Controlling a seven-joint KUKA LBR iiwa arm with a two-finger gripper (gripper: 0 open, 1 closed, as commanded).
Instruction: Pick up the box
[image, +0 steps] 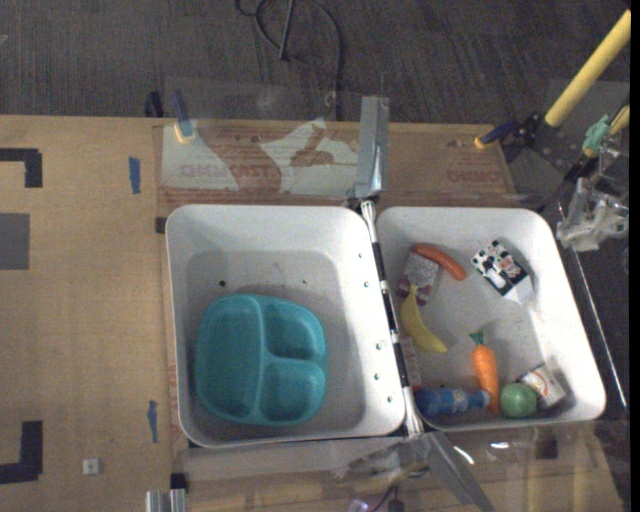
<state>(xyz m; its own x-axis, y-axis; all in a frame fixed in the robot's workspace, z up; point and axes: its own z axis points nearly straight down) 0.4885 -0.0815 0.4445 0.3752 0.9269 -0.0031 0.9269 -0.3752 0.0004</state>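
Table (80, 300) of pale wood carries two shallow white bins side by side. Left white bin (190, 235) holds a teal plastic plate with three compartments (261, 357), lying flat toward the bin's near-left part.

Right white bin (570, 330) holds the clutter. Small black-and-white patterned cardboard box (501, 268) lies tilted in the far-right part of this bin, close to the far wall and apart from the other items. Orange-red sausage-shaped toy (441, 259) lies at the far-left, just beside a small reddish-brown and white carton (421, 281). Yellow toy banana (420, 326) lies along the left wall, its upper end touching or nearly touching that carton. Orange toy carrot with green top (486, 368) lies near the bin's middle. Along the near wall, from left to right: blue plastic bottle (449, 402) on its side, green round ball-like fruit (518, 400), and a small white and red labelled container (546, 385) in the near-right corner.

Pale grey metallic gripper (590, 222) hangs outside the right bin, beyond its far-right corner, well apart from the box. It holds nothing visible. Whether it is spread or closed cannot be told at this angle.
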